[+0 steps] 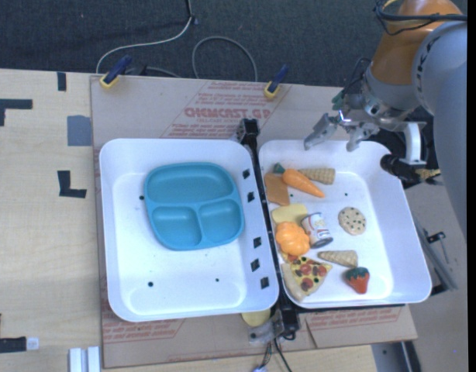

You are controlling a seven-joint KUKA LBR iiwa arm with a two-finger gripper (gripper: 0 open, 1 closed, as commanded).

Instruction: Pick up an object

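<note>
1. Grey arm's gripper (334, 134) hangs over the right bin's (401, 208) far rim, fingers spread, holding nothing.
2. Carrot (303, 183), cookie (352, 221) and strawberry (358, 279) lie in that bin.

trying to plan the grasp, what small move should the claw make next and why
Probably move toward the camera and down over the right bin. The claw hangs open above that bin's far rim, holding nothing, while the carrot and cookie lie on the bin floor nearer the camera.

Even, bright overhead light; soft shadows; slight overall blur; white bins (114, 208) mildly glaring.
</note>
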